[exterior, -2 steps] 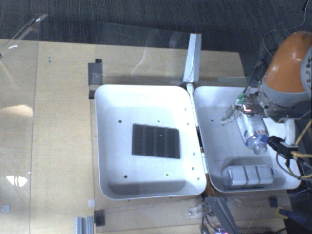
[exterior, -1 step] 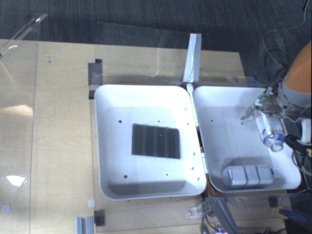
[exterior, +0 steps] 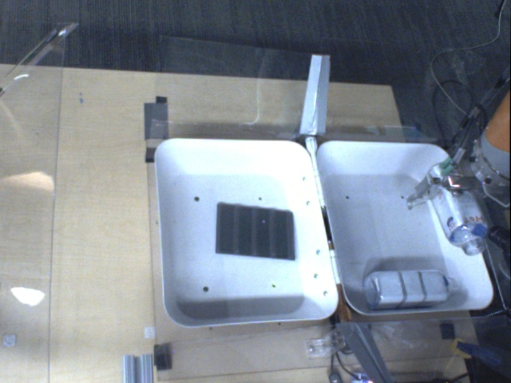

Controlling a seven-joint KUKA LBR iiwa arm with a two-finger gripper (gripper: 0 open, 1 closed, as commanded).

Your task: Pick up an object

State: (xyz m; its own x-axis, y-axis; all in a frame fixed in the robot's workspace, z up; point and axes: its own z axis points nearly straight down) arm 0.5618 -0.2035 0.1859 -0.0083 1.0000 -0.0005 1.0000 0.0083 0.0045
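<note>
the arm (exterior: pixel 495 146) is in from the right, and the pincer (exterior: pixel 427 186) hangs over the far right part of the right bin (exterior: pixel 359 166). whether it is released or clenched, i cannot tell; the metal tip is too small and glinting to read, and nothing shows gripped in it.

just beside the pincer, on the near side and towards the bin's right wall, lies a clear plastic bottle (exterior: pixel 461 223) with a blue cap, slanting away from the tip. they look close, perhaps touching at the bottle's upper end, but i can't say for sure. further to the near side of the pincer, well apart, a grey ridged block (exterior: pixel 406 288) rests against the front wall of the same bin. way off to the pincer's left, across the divider, a dark ribbed pad (exterior: pixel 255 231) lies flat in the middle of the left bin (exterior: pixel 184 182). the bench (exterior: pixel 88 238) around both bins is pale wood.

so the step, as i read it: the approach, lining up on a target, nothing lifted yet. the bottle is the likely pick, being nearest. the next move calls for settling the pincer squarely across the bottle's body, not its end, since a round, slick bottle lying near the wall may roll or slip out when squeezed.
</note>
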